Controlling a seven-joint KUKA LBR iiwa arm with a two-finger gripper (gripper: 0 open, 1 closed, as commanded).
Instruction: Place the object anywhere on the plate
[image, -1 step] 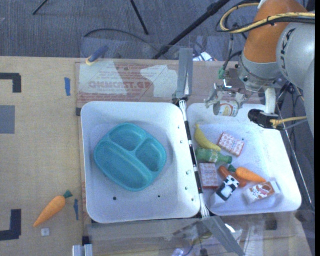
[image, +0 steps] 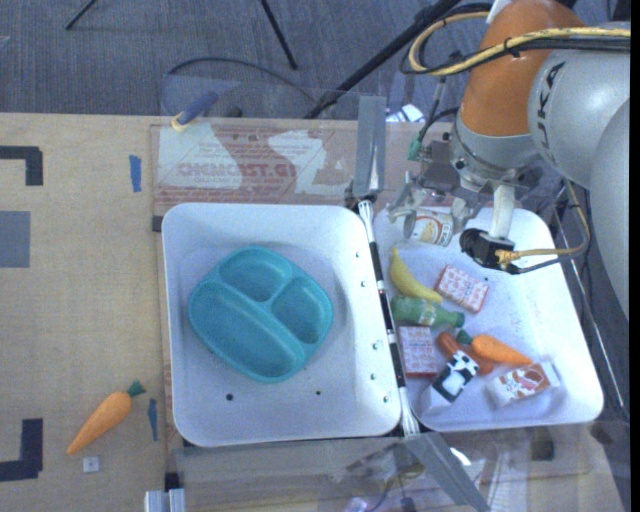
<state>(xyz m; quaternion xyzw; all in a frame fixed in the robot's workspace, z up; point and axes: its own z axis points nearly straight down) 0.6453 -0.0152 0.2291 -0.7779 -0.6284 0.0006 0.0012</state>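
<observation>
above right bin (image: 575, 300), hand (image: 432, 215) perhaps on jar (image: 432, 230)

Teal plate (image: 262, 312), yellow banana (image: 412, 283), orange carrot (image: 100, 420)

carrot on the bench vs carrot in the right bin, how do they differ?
The bench carrot lies outside both bins on the tan benchtop, near the left bin's lower corner; the bin carrot lies in the right bin among other toys. The bench carrot looks larger. Its leafy end points up-right; the bin carrot's points left. The bench carrot lies alone; the bin carrot is crowded. Both are orange with green tops.
</observation>
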